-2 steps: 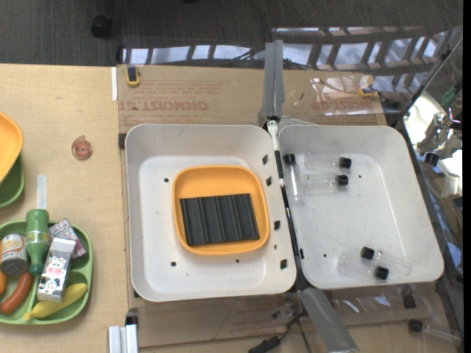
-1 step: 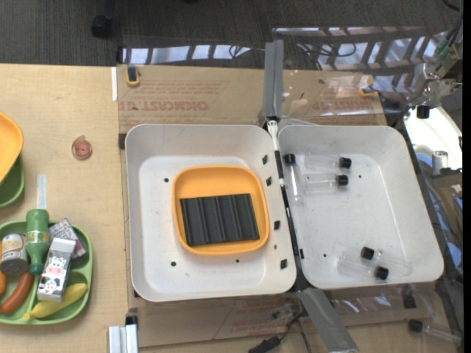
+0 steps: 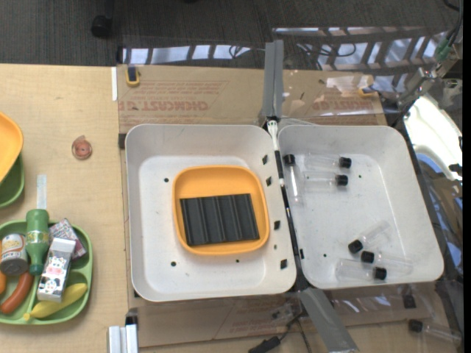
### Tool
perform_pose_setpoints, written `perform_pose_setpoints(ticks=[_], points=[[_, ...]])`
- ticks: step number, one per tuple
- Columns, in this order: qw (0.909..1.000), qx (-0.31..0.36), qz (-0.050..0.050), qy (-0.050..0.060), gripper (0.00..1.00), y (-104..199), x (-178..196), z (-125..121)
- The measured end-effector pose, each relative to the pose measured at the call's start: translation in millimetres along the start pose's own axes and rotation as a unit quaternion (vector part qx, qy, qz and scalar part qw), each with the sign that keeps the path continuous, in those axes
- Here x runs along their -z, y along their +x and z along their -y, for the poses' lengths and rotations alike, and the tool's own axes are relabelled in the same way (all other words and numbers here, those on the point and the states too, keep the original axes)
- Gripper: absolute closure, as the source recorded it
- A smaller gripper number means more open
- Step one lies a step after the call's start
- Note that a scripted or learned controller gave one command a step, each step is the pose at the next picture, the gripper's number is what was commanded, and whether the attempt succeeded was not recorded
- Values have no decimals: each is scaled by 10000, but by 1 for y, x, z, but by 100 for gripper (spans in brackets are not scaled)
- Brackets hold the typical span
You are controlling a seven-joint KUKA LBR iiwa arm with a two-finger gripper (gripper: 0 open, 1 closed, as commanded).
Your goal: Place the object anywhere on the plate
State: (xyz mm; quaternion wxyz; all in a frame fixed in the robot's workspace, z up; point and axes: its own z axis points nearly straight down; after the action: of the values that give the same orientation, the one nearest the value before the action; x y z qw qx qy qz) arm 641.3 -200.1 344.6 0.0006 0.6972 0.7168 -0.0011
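Capped vials [image 3: 368, 256] lower right of frame; orange plate [image 3: 221, 179] left bin. Grab one mid-body, drop center. End effector state: can't tell.

Right edge of the view, upper half: a piece of the arm [image 3: 433, 129]. Casing is smooth and rounded, glossy pale grey to white, catching the light. A dark line follows its upper curve. A bluish streak runs along its lower side toward the frame edge. Which link this is cannot be told; finer surface detail is too blurred to read.
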Motion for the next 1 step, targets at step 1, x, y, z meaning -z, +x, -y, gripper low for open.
perform_pose_setpoints(ticks=[1], points=[[9942,1073,5,-10,0,-22,80,10]])
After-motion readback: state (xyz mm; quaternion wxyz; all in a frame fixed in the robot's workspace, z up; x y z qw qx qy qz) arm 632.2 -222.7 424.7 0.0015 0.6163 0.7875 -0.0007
